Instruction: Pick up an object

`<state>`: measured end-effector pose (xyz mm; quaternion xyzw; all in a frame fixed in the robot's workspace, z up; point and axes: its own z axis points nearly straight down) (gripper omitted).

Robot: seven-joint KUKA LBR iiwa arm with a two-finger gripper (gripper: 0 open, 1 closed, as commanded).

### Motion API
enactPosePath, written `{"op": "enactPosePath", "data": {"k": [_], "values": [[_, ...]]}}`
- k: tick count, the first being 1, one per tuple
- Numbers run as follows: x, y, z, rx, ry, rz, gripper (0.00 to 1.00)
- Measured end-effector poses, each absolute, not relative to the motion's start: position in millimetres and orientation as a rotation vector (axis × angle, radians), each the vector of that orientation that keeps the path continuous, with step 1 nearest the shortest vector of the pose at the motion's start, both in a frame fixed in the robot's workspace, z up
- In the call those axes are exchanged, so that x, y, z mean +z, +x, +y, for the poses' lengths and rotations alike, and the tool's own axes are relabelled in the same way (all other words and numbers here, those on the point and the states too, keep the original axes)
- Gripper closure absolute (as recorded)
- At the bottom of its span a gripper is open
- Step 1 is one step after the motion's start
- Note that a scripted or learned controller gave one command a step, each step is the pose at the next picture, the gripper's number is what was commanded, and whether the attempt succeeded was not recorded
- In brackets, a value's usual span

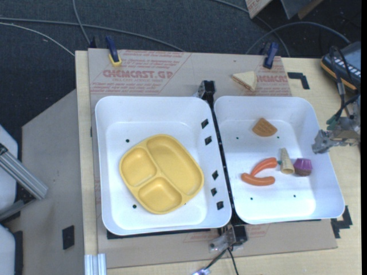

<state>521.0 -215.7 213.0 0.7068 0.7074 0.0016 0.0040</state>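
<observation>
Yellow divided plate [161,173] in left bin [109,153]

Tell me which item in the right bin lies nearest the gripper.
The purple piece, by the bin's right wall. The hot dog and the brown slice lie farther left of the gripper.

**Tabletop and what rests on it**

The pale wooden tabletop [51,171] carries a flat brown cardboard sheet [143,73] printed with red lettering, pinned at its far edge by two blue-and-yellow spring clamps [113,51], one toward the left, one toward the right. On the sheet sit two shallow white plastic bins side by side, touching along their inner walls: the left bin [109,153] and the right bin [321,153]. A small triangular sandwich-shaped toy wedge [245,80] lies on the cardboard just beyond the right bin's far rim.
</observation>
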Motion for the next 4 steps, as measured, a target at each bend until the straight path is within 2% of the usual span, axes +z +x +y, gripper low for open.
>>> {"op": "enactPosePath", "data": {"k": [1,2,3,4], "values": [[218.4,521.7,-215.9,0.002,2.219,2.220,1.00],[227.0,531.9,-168.5,0.005,2.214,2.228,1.00],[218.3,552.8,-120.4,0.003,2.214,2.228,1.00],[210.9,562.6,-65.1,0.002,2.216,2.231,1.00]]}}
